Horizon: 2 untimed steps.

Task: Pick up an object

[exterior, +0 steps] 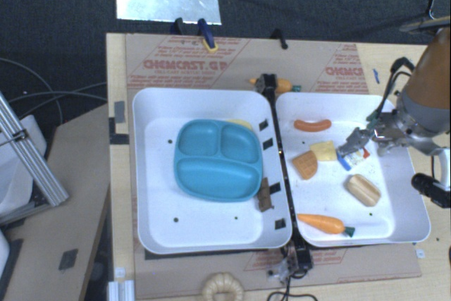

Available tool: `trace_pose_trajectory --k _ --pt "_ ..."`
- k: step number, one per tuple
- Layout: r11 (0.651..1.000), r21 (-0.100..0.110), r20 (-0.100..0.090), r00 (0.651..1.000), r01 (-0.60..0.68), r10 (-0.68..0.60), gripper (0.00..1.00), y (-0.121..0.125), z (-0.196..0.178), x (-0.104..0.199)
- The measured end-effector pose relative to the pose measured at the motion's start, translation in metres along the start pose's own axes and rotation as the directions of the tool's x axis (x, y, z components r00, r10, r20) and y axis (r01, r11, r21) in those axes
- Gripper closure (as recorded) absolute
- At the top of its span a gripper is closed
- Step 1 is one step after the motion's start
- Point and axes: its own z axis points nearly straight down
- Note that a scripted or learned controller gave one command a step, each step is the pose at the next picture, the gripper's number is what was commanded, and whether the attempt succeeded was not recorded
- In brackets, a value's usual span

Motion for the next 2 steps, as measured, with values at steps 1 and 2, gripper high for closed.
trace_pose_trajectory --k 1,2 --pt "1.0 -0.01 0.002 1.0 0.002 -0.002 0.0 0.002 -0.005 0.0" --pt "1.0 -0.006 0.001 1.0 0.0 0.0 0.0 0.009 0.055 0.0"
